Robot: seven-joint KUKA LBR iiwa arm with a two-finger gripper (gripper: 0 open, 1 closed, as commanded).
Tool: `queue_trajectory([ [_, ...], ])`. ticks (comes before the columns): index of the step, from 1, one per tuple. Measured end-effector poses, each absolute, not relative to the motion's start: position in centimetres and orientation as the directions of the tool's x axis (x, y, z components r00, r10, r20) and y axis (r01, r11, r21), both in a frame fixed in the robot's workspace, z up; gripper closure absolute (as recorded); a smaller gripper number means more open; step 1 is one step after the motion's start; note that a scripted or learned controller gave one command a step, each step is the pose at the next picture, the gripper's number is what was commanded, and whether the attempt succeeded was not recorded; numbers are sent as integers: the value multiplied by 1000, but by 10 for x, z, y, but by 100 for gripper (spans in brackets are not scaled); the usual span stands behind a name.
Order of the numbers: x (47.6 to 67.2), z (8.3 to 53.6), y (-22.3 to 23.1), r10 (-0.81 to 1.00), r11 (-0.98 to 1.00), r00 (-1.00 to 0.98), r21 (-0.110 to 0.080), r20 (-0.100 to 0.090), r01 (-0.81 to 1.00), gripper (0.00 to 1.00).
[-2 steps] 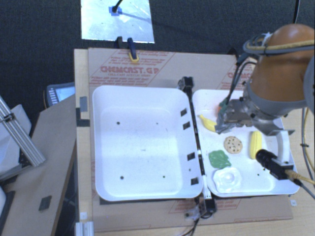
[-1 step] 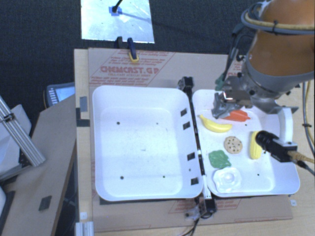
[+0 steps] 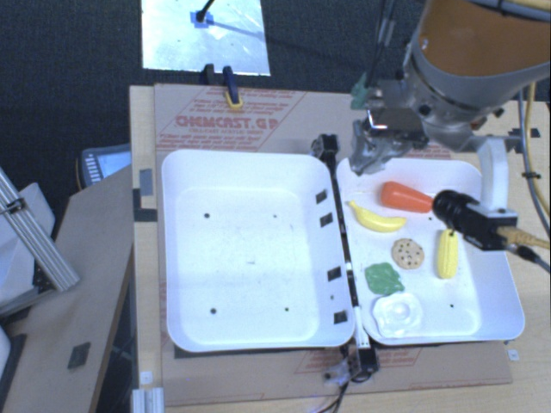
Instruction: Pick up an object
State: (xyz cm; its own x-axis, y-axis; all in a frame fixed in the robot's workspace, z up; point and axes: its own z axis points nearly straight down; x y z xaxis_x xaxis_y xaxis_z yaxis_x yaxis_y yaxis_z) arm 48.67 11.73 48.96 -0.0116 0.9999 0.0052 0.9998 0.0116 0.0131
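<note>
- over the right bin (image 3: 498, 310), near its far left corner, hangs the gripper (image 3: 370, 157); whether it is wide or narrow cannot be told from this view, and nothing can be made out in its grasp.
- just beside the gripper, toward the near right, lies an orange carrot (image 3: 405, 197), apart from it.
- near side of the carrot: a yellow banana (image 3: 376, 218), close but not touching the carrot.
- further toward the near edge from the carrot sits a round cookie (image 3: 407, 254), with a corn cob (image 3: 447, 254) just to its right.
- beyond the cookie, still nearer the front, lie a green leafy piece (image 3: 382, 278) and then a white fried egg (image 3: 397, 313), the two just about touching.
- right of the carrot, a black cylindrical fixture (image 3: 467, 217) reaches over the bin's rim.
- left of the carrot, across the divider, stands the left bin (image 3: 250, 248).
</note>
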Motion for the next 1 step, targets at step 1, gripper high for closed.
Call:
queue_trajectory([
  [1, 487, 407, 117, 1000, 0, 0, -4, -1, 1000, 100],
])
